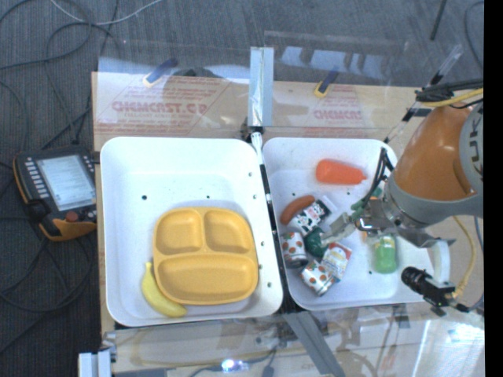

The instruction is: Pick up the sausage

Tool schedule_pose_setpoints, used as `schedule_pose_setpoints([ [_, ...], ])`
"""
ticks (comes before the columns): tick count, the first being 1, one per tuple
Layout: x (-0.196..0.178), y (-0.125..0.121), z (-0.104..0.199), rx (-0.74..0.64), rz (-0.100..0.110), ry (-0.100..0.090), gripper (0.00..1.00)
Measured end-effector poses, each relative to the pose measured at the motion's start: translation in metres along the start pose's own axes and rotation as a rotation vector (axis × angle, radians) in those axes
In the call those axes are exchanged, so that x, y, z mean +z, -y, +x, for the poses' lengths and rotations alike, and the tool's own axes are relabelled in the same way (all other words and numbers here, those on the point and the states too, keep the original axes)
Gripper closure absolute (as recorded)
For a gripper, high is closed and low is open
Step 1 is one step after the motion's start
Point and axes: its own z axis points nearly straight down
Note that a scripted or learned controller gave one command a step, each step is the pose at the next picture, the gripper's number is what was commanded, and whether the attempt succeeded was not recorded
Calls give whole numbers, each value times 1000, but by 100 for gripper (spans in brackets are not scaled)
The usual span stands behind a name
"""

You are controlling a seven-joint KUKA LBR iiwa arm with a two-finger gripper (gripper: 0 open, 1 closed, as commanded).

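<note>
Along the bottom of the frame, desk (pixel 196 336) edge and clamps. Just above, at lower left, left bin (pixel 126 210) holding yellow divided plate (pixel 206 255) with banana (pixel 157 293) tucked against its lower-left corner. At lower right, right bin (pixel 346 289) crowded: small patterned cartons (pixel 318 272) in a cluster, green bottle (pixel 385 254) beside them to the right, dark green piece (pixel 314 244) in the middle.

Mid-frame right, end effector (pixel 346 222) reaching in from the right over the cluster, apparently carrying nothing; opening of the fingers impossible to judge at this angle. Slightly up and left of it, sausage (pixel 298 209), reddish-brown, lying at a slant near the bin's left wall, one end touching a carton. Further up, orange carrot (pixel 340 172), well apart from it.

Probably approach phase, grasp not begun. For a clean pick: shift up-left, centre over the sausage's middle, turn fingers across its narrow width, descend clear of the touching carton and the bin wall, close only once low enough.

At the top, cardboard sheet (pixel 181 108) and cables on carpet.
</note>
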Motion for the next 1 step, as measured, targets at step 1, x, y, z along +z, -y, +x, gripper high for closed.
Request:
schedule_pose_setpoints([
  [1,36,-66,-18,-188,-2,-1,0],
])
